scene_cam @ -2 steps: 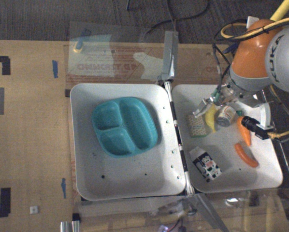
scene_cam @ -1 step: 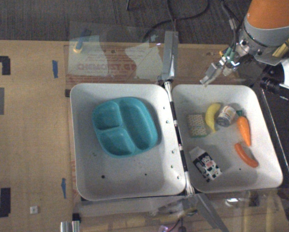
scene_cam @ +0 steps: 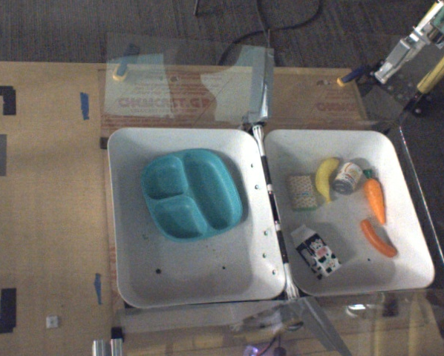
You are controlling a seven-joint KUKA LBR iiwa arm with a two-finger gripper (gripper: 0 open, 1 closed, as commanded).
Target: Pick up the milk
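Camera view: nothing about the gripper can be read here, so its state goes down as cannot tell. A grey and yellow assembly [scene_cam: 419, 47] sits at the upper right, well outside the bins, and I cannot tell from this slant what part of the rig it is

Landmark taken: the milk [scene_cam: 315, 251], a small carton with black-and-white cow patches, lying on its side in the right bin [scene_cam: 400, 273]
- milk lies close to the bin's left wall, towards the near edge, long axis slanting from upper left to lower right
- up from the milk: a pale yellow-green block [scene_cam: 302, 192], apart from it
- up and right of the milk: a banana [scene_cam: 325, 177], with a small round tin [scene_cam: 347, 176] just beside it
- right of the milk: two carrots [scene_cam: 376, 217], one upright-ish, one slanted, both well apart from it
- left of the milk, across the divider: the left bin [scene_cam: 133, 273] holding a teal divided plate [scene_cam: 193, 193]

Step in hand, as judged: approach not yet begun; milk untouched on the bin floor

Next move calls for: travel over the right bin, stop above the carton, turn the wrist so the fingers span its short width, then descend. Risk judged: the nearby left wall leaves little room for a finger on that side
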